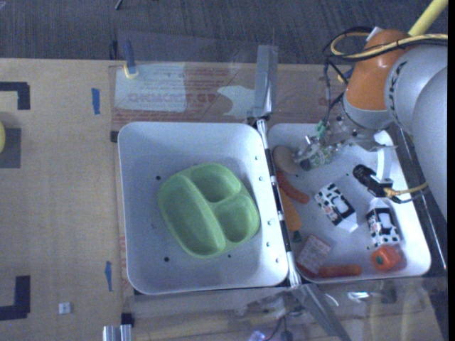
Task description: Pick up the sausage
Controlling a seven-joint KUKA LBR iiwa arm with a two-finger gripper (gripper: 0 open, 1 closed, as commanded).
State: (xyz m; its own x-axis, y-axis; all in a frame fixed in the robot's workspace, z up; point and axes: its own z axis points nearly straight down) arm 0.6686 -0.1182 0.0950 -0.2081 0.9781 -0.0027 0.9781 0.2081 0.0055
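Observation:
A reddish sausage (pixel 293 190) lies slantwise near the left wall of the right bin (pixel 416 265). A second long red piece (pixel 340 270) lies along that bin's front wall. My gripper (pixel 315 153) hangs over the back left part of the right bin, just above and to the right of the sausage. It sits beside a brown rounded piece (pixel 282 156). Nothing shows between its fingers.
The left bin (pixel 142 155) holds a green divided plate (pixel 209 209). In the right bin are two cow-print cartons (pixel 335 204) (pixel 384 224), an orange strip (pixel 293 216), a pink packet (pixel 313 249) and an orange-red round fruit (pixel 384 258).

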